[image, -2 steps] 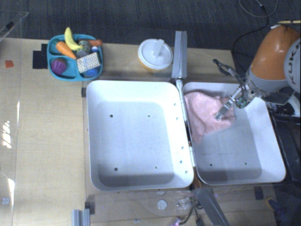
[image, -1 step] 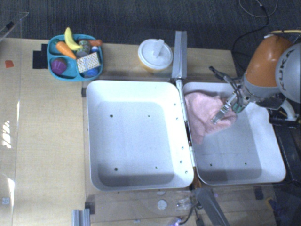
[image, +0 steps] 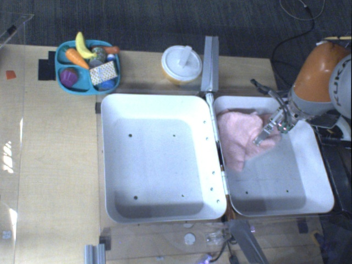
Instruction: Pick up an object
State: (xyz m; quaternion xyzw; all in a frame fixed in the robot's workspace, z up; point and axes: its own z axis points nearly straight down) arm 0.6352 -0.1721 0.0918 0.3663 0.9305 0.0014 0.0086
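A crumpled pink cloth lies in the left part of the right white bin, against the divider. My gripper comes in from the upper right and sits low at the cloth's right edge, where a pink fold reaches out under its tip. The gripper's body hides the contact point. The grey arm with its orange band stands above the bin's far right corner.
The left white bin lies beside the right one, with a metal rail between them at the back. A white lidded cup and a blue tray of toy food stand behind the bins. Cables run at the right.
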